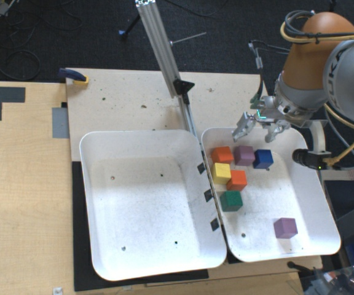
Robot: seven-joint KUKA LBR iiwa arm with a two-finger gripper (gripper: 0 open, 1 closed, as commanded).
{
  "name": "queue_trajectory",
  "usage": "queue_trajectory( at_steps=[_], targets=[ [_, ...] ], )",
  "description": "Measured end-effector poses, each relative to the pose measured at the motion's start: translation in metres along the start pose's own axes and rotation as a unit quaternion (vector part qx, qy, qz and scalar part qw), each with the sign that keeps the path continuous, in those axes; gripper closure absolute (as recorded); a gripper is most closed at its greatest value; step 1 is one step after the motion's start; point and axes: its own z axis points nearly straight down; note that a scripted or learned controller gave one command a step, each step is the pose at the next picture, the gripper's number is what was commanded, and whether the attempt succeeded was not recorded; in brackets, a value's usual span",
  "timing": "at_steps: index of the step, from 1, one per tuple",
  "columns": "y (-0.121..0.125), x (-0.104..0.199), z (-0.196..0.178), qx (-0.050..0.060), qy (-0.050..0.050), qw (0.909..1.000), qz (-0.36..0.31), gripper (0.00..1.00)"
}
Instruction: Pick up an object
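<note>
Your gripper (258, 128) hangs with fingers spread, holding nothing, over the right bin's (315, 195) far edge. Purple block (244, 155) and blue block (263, 159) sit just below it.

The grey arm (324, 60) reaches in from the right, its gripper (260, 128) pointing down, fingers (243, 128) spread, holding nothing.

No readable text, label, brand, number or sign appears on anything here.
</note>
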Motion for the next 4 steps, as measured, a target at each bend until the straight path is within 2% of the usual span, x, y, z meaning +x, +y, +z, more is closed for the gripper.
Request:
queue_trajectory(
  at_steps=[1, 3, 4],
  targets=[
    [0.001, 0.000, -0.003, -0.002, 0.000, 1.0000, 0.000, 0.00],
    [-0.005, -0.003, 0.087, 0.000, 0.000, 1.0000, 0.002, 0.00],
    [0.000, -0.005, 0.095, -0.011, -0.002, 0.9999, 0.003, 0.00]
  ],
)
